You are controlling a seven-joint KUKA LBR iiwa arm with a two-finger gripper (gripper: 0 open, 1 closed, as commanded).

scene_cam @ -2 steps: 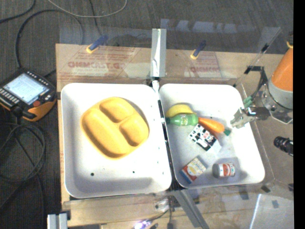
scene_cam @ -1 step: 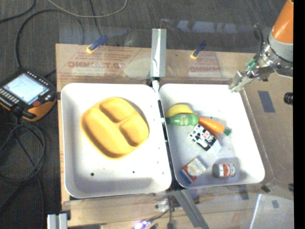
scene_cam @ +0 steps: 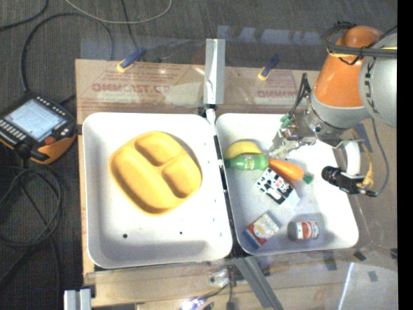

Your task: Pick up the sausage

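In the camera view, two white bins sit side by side on the bench. The left bin [scene_cam: 97, 237] carries a yellow divided plate [scene_cam: 156, 171], lying a little toward its far side. The right bin [scene_cam: 335, 234] carries several small things. A lemon [scene_cam: 240, 149] lies at its left edge, touching a green bottle [scene_cam: 248, 163] on its side just in front of it. An orange carrot [scene_cam: 286, 169] lies near the middle, with a black-and-white box [scene_cam: 275, 186] just below it. A small carton [scene_cam: 261, 229] and a can [scene_cam: 304, 230] lie near the front edge. None of these can be made out for certain as the sausage. The gripper [scene_cam: 287, 137] hangs over the far part of the right bin, just above the bottle and carrot; whether it is open or closed cannot be told. A handheld controller [scene_cam: 35, 126] rests on the floor to the left.
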